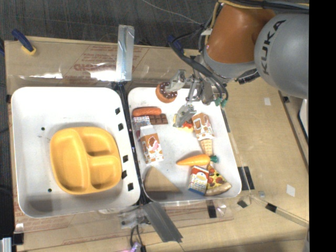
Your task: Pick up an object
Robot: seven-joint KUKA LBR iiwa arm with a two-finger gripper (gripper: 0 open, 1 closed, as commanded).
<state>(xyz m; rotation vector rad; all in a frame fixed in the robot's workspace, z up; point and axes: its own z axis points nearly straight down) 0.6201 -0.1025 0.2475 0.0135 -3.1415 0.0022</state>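
The right bin (231, 156) holds several toy foods: a chocolate doughnut (167, 92) at its far rim, a sausage (146, 111), a chocolate bar (150, 121), a printed carton (150, 147), an ice-cream cone (204, 133), a carrot (193, 160), a pizza slice (216, 181) and a small red carton (198, 181). My gripper (182, 97) hangs over the bin's far end, just right of the doughnut. It is open, with one finger near the far rim, the other above the bin floor beside the cone, and nothing between them.
A yellow divided tray (85, 159) lies in the left bin (26, 109). The grey and orange arm (247, 33) leans in from the upper right, with cables trailing over the bench. A taped divider (126, 54) stands behind the bins.
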